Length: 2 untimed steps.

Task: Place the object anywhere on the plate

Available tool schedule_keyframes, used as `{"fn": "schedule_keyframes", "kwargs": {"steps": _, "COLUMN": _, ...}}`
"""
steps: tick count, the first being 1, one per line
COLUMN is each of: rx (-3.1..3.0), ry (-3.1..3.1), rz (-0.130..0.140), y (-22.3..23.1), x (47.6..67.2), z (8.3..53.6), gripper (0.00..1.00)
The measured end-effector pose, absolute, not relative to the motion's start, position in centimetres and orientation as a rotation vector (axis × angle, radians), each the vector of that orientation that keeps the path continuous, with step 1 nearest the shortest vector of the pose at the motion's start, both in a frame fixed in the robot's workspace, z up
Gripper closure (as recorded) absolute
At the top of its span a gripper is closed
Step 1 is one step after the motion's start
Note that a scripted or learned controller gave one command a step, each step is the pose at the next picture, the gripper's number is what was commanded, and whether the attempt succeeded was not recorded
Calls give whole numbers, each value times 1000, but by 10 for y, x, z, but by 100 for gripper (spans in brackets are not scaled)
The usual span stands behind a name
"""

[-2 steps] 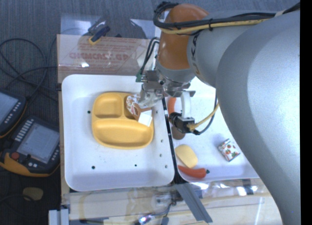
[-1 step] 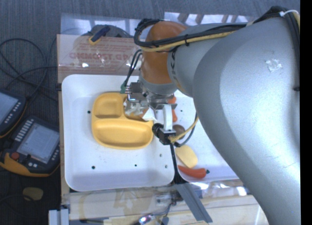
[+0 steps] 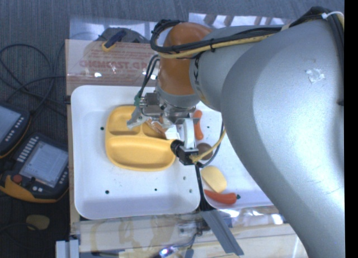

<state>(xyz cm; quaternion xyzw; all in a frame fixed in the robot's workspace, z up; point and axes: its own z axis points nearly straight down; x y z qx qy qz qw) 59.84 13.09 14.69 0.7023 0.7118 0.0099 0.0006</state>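
A yellow divided plate lies in the left white bin. My gripper hangs over the plate's right rear compartment, beneath the orange band of the wrist. The wrist hides what lies under the gripper. An orange carrot-like piece lies just right of the gripper, by the wall between the two bins.
In the right bin lie a pale yellow rounded object, a red chili near the front edge and a small brown item. The big grey arm covers most of the right bin. A pendant and cables sit left of the bench.
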Motion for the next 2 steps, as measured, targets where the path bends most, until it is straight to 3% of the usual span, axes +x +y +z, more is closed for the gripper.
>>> {"fn": "schedule_keyframes", "kwargs": {"steps": 1, "rx": 2205, "ry": 2236, "rz": 20, "y": 129, "x": 597, "z": 154, "gripper": 100}}
{"fn": "schedule_keyframes", "kwargs": {"steps": 2, "rx": 2201, "ry": 2237, "rz": 31, "y": 131, "x": 599, "z": 157, "gripper": 0}}
